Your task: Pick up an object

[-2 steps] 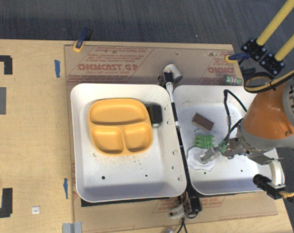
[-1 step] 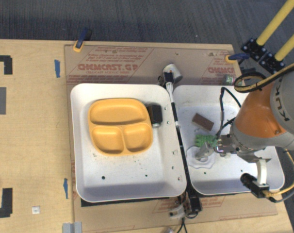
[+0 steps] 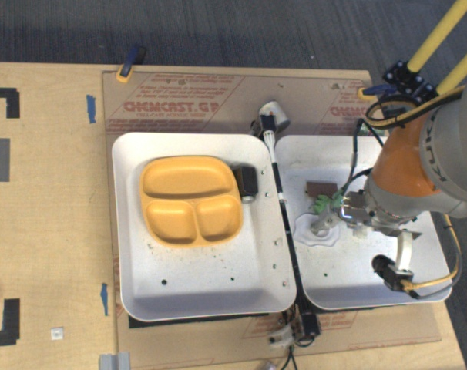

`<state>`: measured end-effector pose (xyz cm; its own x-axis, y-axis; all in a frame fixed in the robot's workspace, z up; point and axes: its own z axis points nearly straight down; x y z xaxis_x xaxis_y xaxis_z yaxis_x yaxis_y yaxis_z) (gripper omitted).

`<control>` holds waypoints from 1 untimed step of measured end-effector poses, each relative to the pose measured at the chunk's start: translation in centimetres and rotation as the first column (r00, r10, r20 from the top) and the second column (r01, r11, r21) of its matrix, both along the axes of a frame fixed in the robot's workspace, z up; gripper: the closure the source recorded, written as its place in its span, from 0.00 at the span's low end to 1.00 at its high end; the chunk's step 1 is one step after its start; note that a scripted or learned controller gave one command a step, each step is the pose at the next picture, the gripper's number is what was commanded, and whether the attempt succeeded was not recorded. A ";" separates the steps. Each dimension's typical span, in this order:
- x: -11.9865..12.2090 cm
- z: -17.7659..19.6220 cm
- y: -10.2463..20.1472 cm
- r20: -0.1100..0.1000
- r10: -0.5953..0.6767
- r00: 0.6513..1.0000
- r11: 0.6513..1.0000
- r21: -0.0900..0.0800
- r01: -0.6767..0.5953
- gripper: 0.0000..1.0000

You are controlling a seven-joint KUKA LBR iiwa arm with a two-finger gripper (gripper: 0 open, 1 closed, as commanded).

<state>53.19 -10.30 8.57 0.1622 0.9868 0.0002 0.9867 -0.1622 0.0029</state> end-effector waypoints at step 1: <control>3.6 0.0 1.1 0.001 0.040 0.999 0.999 -0.001 -0.040 0.00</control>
